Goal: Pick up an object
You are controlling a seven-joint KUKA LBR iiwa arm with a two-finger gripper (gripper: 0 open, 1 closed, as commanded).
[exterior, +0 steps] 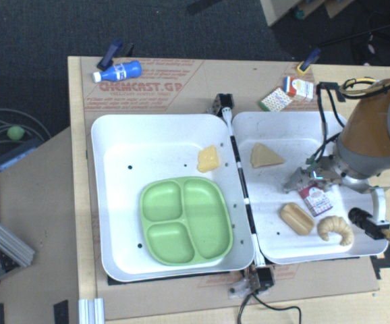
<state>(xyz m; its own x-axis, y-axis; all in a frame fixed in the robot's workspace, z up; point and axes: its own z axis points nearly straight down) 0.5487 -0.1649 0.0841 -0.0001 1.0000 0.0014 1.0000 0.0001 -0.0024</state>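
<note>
While poised in the right white bin [274, 250], grey two-finger gripper [301, 179], jaw state unreadable, small red-and-white packet [316, 200] at its 5 o'clock.

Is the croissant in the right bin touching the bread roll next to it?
Apart. The camera view shows a strip of white bin floor between the croissant and the bread roll.
</note>
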